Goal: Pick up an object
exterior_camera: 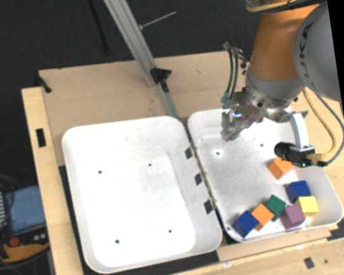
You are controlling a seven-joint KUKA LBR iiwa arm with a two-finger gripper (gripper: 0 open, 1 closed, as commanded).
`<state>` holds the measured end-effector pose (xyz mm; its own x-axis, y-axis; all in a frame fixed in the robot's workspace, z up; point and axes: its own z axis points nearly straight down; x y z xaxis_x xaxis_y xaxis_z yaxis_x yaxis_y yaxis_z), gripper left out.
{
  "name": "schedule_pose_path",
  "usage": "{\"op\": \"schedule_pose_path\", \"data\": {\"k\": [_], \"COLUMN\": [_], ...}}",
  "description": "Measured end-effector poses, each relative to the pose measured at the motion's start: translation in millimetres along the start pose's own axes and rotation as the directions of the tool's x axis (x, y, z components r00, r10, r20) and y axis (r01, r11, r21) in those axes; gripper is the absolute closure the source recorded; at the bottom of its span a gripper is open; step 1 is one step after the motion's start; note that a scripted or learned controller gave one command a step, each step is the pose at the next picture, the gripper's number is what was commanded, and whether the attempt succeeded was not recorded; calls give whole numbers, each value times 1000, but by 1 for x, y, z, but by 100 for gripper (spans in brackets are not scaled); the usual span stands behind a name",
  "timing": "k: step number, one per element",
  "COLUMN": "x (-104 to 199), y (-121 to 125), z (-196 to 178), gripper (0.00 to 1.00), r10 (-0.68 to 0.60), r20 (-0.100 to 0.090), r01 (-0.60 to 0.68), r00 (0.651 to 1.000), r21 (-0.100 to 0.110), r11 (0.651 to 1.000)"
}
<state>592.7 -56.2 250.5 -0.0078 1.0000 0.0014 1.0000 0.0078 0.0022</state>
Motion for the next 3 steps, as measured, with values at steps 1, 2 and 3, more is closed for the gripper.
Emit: {"op": "schedule_pose_path", "data": {"k": [1,2,3], "x": [49,102,146], "y": [13,33,32], "z": [-7,-1,1], "gripper": [100,100,100], "r10": [0,1,2], "r20": [0,1,2], "r01": [0,-1,-2], "r00": [1000,1000,1000], "r21": [0,0,0], "r11": [1000,1000,1000]}}
